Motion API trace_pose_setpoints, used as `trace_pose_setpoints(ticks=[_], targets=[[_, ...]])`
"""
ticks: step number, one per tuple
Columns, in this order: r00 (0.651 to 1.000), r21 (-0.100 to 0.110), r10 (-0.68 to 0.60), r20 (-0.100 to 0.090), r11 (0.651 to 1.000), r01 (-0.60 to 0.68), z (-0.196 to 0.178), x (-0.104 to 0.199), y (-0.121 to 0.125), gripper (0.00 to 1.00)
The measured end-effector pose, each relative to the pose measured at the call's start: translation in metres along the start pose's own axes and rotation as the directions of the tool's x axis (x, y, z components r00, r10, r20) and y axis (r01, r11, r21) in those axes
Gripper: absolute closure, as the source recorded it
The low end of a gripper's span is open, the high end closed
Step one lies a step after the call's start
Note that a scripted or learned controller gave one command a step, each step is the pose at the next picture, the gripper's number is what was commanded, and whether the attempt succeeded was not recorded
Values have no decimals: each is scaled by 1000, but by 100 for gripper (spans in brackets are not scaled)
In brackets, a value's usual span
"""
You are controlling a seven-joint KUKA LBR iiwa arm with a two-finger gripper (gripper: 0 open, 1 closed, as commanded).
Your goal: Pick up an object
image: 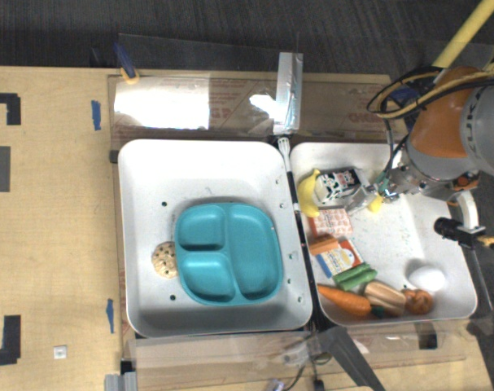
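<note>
Reach step: pincer low in right bin, near its far edge, just beside carton. Spread or pinching: cannot tell. Nothing seen held. Next: settle over carton, close squarely, lift.

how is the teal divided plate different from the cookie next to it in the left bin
The teal divided plate is far larger than the cookie and covers much of the left bin's floor, while the cookie is a small disc at the plate's left edge. The plate is plain teal with three compartments; the cookie is tan with dark specks and has no sections. The plate is a rounded rectangle; the cookie is round. Both lie flat in the same bin.
</note>
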State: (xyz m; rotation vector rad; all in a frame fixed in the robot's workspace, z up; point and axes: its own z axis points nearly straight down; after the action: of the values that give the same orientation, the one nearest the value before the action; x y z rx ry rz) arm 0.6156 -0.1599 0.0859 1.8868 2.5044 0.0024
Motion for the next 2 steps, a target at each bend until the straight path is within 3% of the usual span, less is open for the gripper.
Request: trace_pose_setpoints(ticks=[1, 2], targets=[[1000, -3, -1, 4, 1000, 1, -10, -1, 1, 100], [1000, -4, -2, 4, 1000, 2, -10, -1, 2, 0]])
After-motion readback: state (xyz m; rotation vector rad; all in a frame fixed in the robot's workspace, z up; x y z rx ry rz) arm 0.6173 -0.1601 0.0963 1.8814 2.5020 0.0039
